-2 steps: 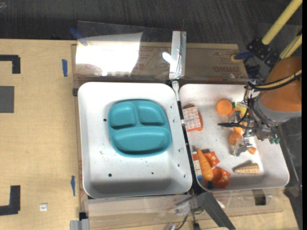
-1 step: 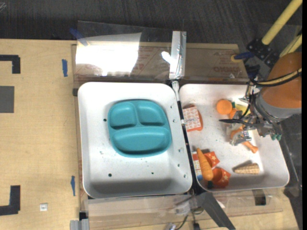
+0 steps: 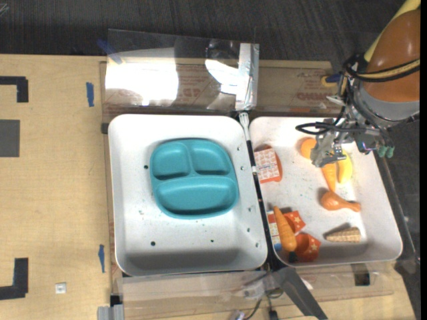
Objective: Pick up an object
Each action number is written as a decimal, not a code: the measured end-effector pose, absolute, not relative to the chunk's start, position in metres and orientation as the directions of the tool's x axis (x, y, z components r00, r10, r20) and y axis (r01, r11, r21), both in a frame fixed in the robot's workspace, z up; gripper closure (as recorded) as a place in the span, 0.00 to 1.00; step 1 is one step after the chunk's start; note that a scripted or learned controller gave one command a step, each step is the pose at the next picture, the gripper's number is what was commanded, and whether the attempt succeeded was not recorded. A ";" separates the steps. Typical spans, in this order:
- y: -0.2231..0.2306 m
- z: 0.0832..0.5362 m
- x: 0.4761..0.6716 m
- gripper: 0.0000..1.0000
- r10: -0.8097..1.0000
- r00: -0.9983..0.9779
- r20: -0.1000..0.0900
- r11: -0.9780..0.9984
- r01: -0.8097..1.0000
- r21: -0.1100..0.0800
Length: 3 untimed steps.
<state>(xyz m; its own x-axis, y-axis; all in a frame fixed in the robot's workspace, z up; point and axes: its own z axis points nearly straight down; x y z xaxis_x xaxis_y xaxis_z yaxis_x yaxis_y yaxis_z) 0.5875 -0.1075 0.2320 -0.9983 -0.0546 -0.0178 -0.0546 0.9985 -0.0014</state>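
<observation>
Dark carpet around a tan bench; two white bins side by side, clear plastic sheet taped along the back at 12 o'clock.

Right bin holds the loose items. Gripper hangs over its upper middle, just above a yellow banana and right beside an orange ball at its 9 o'clock. Can't tell if the claw is released or clenched, or whether it grips anything: the fingers blur into the cables. Can't tell if it touches the banana either.

Going outward from there:
- orange drumstick at 6 o'clock of the banana, near it
- waffle cone further down, toward the bin's 5 o'clock corner
- red-and-white packet against the bin's left wall, at 9 o'clock
- carrot lying over a red-orange packet, with a red tomato touching its lower end, all at the bin's 7 o'clock

Left bin carries a teal divided tray, roughly central, flat.

Arm comes in from 2 o'clock, orange band up top, grey wrist over the right bin's back rim.
</observation>
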 end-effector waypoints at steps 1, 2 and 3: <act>-0.121 0.095 0.599 1.00 0.014 -1.000 -0.010 1.000 0.014 0.000; -0.120 0.095 0.599 0.00 0.014 -1.000 -0.009 1.000 0.014 0.000; -0.094 0.090 0.541 0.00 0.117 -0.993 -0.013 0.993 0.117 0.001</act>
<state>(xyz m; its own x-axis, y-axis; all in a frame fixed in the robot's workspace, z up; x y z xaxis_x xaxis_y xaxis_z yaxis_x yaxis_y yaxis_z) 0.5411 -0.0944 0.0900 -0.9931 0.1167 -0.0126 0.1167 0.9932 0.0009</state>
